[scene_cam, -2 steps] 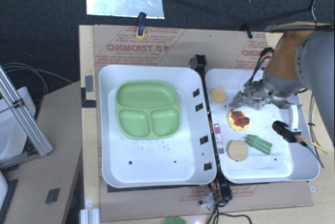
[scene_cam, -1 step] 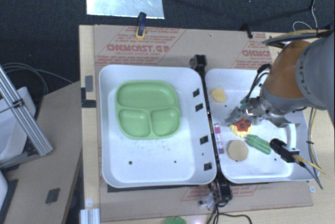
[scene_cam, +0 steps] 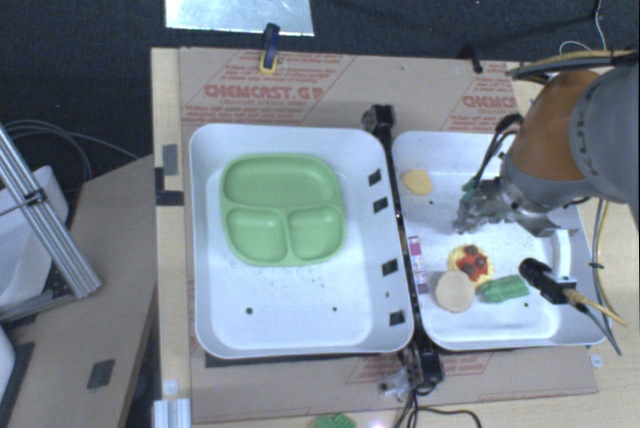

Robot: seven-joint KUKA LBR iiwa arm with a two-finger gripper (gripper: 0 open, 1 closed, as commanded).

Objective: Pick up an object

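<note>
Gripper [scene_cam: 470, 216] is lowered into the right bin [scene_cam: 440, 336], above the red-and-yellow toy [scene_cam: 470, 262]; whether it is apart or together cannot be told. A tan disc [scene_cam: 454, 292] and green piece [scene_cam: 502, 289] lie beside that toy, a yellow piece [scene_cam: 417, 182] well apart. The left bin [scene_cam: 210, 316] holds a green divided tray [scene_cam: 282, 208].

I see a yellow lump [scene_cam: 417, 182], a red and yellow toy [scene_cam: 470, 262], a tan disc [scene_cam: 454, 292] and a green piece [scene_cam: 503, 289] lying in the right bin [scene_cam: 440, 331].
</note>
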